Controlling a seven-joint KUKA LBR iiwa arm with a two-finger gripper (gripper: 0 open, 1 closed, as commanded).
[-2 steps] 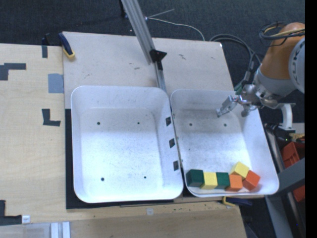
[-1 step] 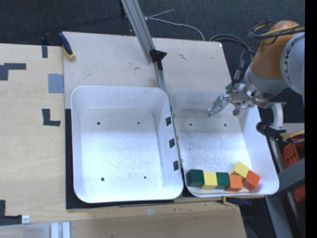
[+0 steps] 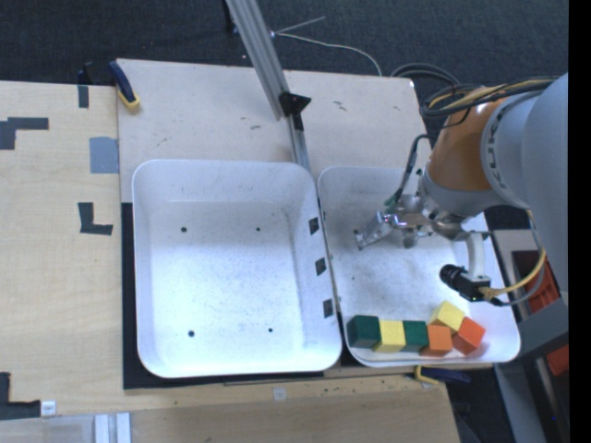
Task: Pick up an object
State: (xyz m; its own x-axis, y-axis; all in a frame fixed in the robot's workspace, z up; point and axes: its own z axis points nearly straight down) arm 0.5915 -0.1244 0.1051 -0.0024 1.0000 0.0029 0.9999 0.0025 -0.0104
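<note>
Lining the lower edge of the right bin (image 3: 369, 187), low right in the frame, the blocks (image 3: 416, 334) sit touching in a row (green, yellow, green, orange, with a yellow and an orange one bunched at the right end). They look light, rigid and smooth; gripping across two flat opposite faces should serve best. Higher up, mid-right, the claw (image 3: 371, 238) hovers over bare bin floor, well apart from them, its state impossible to tell.

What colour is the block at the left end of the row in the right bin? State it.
Dark green block, seen in the camera view.
</note>
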